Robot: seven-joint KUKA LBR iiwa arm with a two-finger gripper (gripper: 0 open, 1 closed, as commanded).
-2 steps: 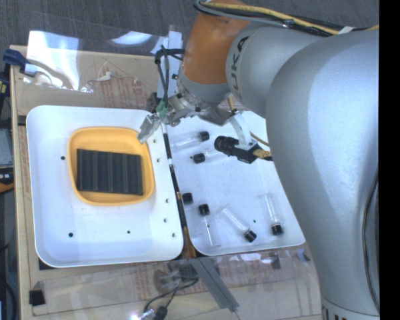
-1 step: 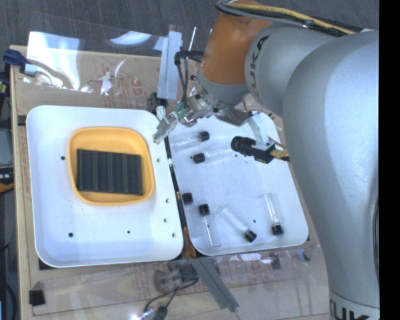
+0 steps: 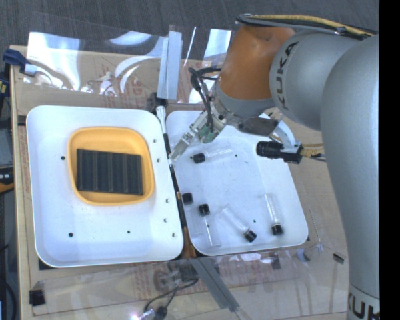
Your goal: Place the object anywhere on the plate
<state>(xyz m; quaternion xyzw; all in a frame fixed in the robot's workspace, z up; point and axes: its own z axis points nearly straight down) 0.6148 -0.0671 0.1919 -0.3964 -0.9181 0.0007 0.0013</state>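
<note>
Seemingly "KU" on the arm (image 3: 360, 179)

Yellow plate (image 3: 109, 141) in left bin; clear black-capped vials (image 3: 238, 221), seemingly flat, in right bin.

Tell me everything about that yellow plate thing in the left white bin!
The yellow plate is a rounded rectangle with soft corners and a raised rim, and it looks like smooth plastic. On its middle lies a dark rectangular insert with lengthwise ridges, like a small rack. The plate lies flat in the left bin, toward the bin's upper middle, clear of the walls. Only the bin floor beneath and the insert touch it. The small clear tubes with black caps are all in the other bin.
</note>
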